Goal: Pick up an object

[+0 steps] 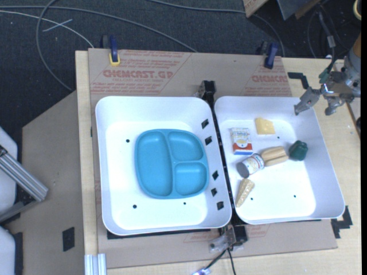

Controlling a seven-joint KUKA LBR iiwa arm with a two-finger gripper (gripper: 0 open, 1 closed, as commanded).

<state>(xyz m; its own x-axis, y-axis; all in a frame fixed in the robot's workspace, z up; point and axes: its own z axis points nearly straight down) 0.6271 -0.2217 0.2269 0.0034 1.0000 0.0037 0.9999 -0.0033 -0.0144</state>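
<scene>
We see the hand (pixel 317 101) spread open and holding nothing, above the upper right corner of the right bin (pixel 321 202). In that bin lie a yellow block (pixel 264 126), a small carton (pixel 241 141), a brush (pixel 265 159), a green piece (pixel 298 150) and a cone (pixel 245 192) (all untouched). The left bin (pixel 112 153) holds a blue divided plate (pixel 171 163).

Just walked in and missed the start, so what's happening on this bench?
A robot arm is set to pick an object from the right bin. Its gripper hangs open over that bin's upper right corner, holding nothing. A yellow block, small carton, green piece and cone lie untouched. The left bin holds a blue divided plate.
</scene>
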